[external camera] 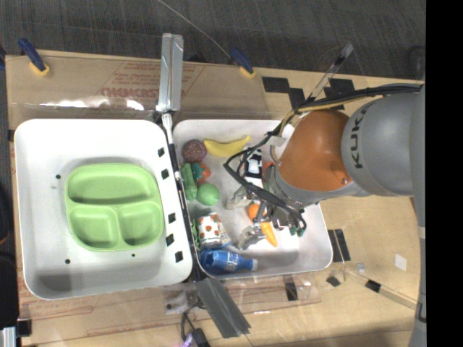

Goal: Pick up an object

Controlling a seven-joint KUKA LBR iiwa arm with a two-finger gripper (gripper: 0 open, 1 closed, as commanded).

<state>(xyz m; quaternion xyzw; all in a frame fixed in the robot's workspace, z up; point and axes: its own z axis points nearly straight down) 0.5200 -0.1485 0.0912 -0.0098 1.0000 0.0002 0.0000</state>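
While the blue bottle (227,261) lies on its side along the near wall of the right bin (318,246), a small white cup with red spots (210,229) stands just behind its left end. To the right of the cup the gripper (262,228) hangs low over the bin floor, its metal fingers pointing toward the near left, and an orange carrot-shaped toy (268,233) lies right at the fingertips. Whether the fingers are spread or closed, and whether the carrot sits between them, cannot be told under the cables and wrist. A second orange bit (252,210) shows just beyond it.

Farther back on the bin's left side are a green ball (208,194), a green and red vegetable toy (191,176), a dark purple round fruit (194,150) and a yellow banana (226,147) near the far wall. The arm (362,154), grey with an orange band, comes in from the right above the bin.

Beside it, the left bin (32,194) holds a green divided tray (113,205). Blue clamps (33,56) grip the cardboard at the far edge.
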